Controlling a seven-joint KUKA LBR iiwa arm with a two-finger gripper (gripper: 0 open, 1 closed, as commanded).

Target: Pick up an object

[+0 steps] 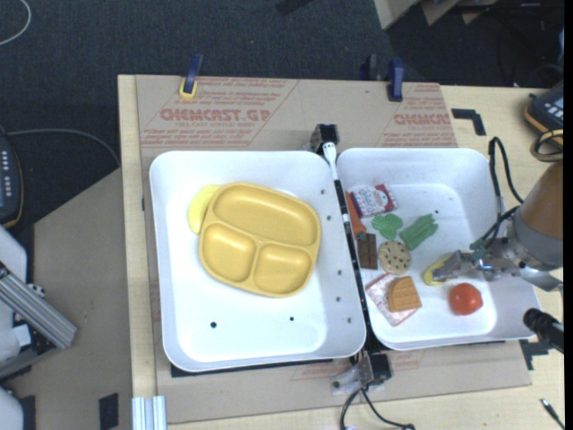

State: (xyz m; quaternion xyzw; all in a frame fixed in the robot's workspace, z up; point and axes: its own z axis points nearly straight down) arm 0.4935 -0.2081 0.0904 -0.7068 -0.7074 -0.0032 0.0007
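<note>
the claw (455,263) hangs low in the right shallow white bin (466,164), and whether it grips anything i cannot tell. just beside it lie a small yellow piece (435,274) and a round red tomato-like toy (466,299). the yellow sectioned plastic plate (258,238) rests in the left white bin (179,240).

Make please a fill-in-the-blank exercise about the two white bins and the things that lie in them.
1. The yellow divided plate lies in the ____ bin.
2. The plate has ____ compartments.
3. The round red toy tomato lies in the ____ bin.
4. The gripper is beside a small ____ piece, just above the tomato in the picture.

Missing words: left; three; right; yellow
</note>
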